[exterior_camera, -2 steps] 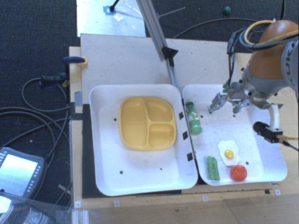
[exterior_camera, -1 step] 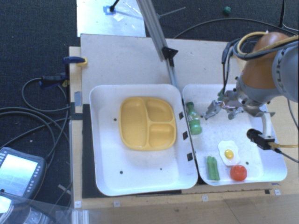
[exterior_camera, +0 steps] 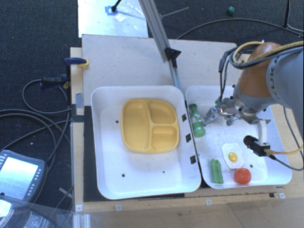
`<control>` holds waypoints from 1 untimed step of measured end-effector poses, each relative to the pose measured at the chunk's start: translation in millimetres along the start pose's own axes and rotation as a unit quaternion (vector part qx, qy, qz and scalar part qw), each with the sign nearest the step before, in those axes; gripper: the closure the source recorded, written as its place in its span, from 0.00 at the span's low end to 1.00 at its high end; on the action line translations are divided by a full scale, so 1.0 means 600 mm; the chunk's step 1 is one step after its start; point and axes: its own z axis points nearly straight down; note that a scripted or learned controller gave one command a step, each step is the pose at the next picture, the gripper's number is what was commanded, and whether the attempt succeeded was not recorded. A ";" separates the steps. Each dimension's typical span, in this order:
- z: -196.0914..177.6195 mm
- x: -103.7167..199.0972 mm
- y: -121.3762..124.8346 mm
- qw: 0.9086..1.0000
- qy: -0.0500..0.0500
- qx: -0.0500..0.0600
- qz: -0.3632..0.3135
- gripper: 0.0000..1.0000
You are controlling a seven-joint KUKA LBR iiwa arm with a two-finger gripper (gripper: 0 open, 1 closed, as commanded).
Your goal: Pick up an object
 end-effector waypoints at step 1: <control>-0.022 0.000 0.003 1.000 0.000 -0.003 0.000 1.00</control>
